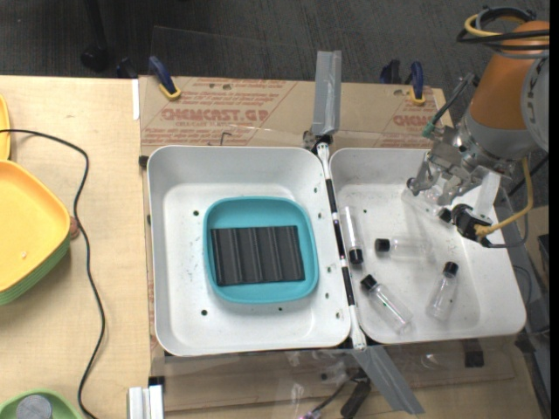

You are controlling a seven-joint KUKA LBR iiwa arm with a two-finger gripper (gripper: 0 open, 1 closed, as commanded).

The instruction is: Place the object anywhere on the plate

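Observation:
A teal plate (259, 207) with a dark ribbed centre lies in the left white bin (175, 260). Several clear vials with black caps lie in the right bin (489, 312): one vial (349, 234) along the left wall, a short vial (395, 246) near the middle, and two more, a vial (383, 300) and a vial (444, 288), toward the front. My gripper (423, 184) hangs over the right bin's back right part, above and to the right of the vials. I see nothing held in it.
A metal divider (334, 225) separates the two bins. Cardboard (227, 112) held by clamps lies behind them. Yellow and green dishes (26, 234) and a black cable (87, 260) sit on the wooden table at left. A yellow cable (511, 221) hangs off the wrist.

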